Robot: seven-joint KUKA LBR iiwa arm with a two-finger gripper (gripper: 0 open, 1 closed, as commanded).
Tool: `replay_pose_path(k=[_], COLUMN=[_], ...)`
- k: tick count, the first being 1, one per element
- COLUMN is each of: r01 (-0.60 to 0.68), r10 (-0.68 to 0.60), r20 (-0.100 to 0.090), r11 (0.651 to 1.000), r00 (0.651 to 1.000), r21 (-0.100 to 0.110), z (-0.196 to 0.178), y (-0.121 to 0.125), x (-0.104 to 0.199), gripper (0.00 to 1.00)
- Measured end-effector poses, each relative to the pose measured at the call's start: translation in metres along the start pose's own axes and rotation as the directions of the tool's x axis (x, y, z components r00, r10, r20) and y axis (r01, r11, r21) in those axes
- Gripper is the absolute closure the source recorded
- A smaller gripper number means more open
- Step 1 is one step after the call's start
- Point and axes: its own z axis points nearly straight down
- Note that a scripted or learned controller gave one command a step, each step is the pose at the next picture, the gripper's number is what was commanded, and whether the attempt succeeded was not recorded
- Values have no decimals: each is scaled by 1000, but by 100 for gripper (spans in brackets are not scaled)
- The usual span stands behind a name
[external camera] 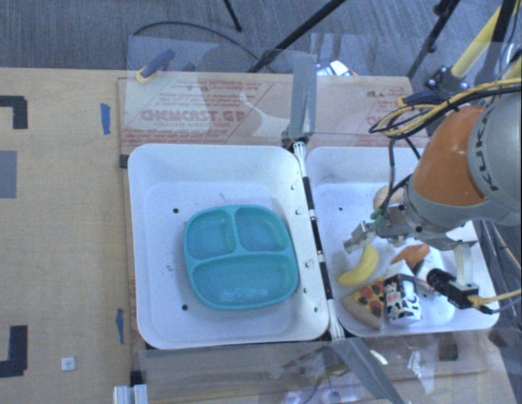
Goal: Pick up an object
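My gripper hangs low over the right bin, just above the upper end of a yellow banana. Whether it touches the banana is unclear, and nothing shows as held. A pizza slice lies near the bin's front edge, with a black-and-white cow-patterned cup beside it. An orange piece lies right of the banana, partly under the wrist. A beige rounded object peeks out behind the arm. The orange-banded wrist hides much of the bin's right half.
The left bin holds a teal divided plate lying flat. A ridge where the two bins meet runs between them. Yellow and black cables hang behind the arm at the upper right.
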Motion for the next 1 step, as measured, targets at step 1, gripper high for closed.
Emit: replay_pose_path(k=[1], r01=[34], r10=[-34], r20=[-1], r11=[999], r00=[999], r21=[5], z=[11], y=[-30], x=[-1], gripper=[0])
